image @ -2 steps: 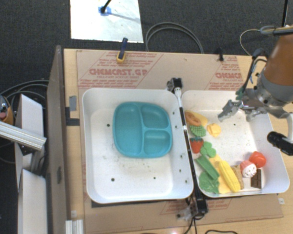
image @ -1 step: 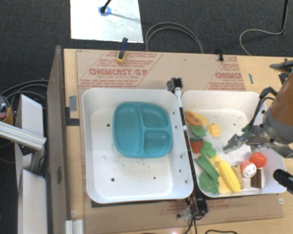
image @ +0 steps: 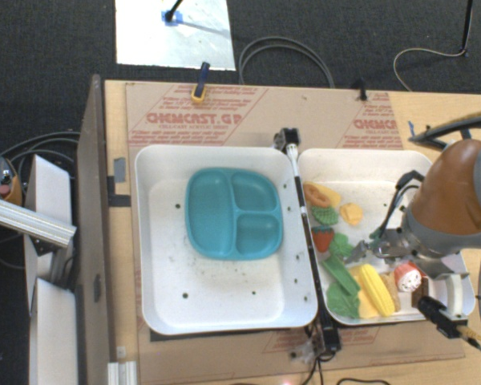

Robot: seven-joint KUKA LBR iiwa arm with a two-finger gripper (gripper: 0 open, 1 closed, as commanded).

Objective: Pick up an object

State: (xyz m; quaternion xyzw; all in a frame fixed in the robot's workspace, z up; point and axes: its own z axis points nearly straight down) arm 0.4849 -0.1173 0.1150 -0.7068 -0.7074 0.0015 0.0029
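From above, the grey arm with its orange band (image: pixel 455 189) reaches in from the right over the right-hand shallow white bin (image: pixel 385 163). Its two-finger gripper (image: pixel 361 251) hangs low among the toy food near the middle of that bin. Whether the jaws stand wide or narrow cannot be told, since the metal parts blur together, and nothing can be seen clamped between them.

Just to the left of the jaws lies a small red strawberry-like piece with a green top (image: pixel 323 237), and beyond it, further up the bin, a green leafy piece (image: pixel 325 215) and an orange wedge-shaped piece (image: pixel 321 194). Up and slightly left of the jaws sits a small yellow chunk (image: pixel 351 212). Directly below the jaws a long green pod-shaped piece (image: pixel 340 277) runs slantwise, with a yellow corn-cob-shaped piece (image: pixel 374 288) just beside it on the right. To the right of the jaws, near the wrist, rests a round white and red object (image: pixel 407 277).

Well apart to the left, across the divider between the bins, a teal plastic plate with three compartments (image: pixel 234 213) lies flat in the left-hand white bin (image: pixel 164 295).
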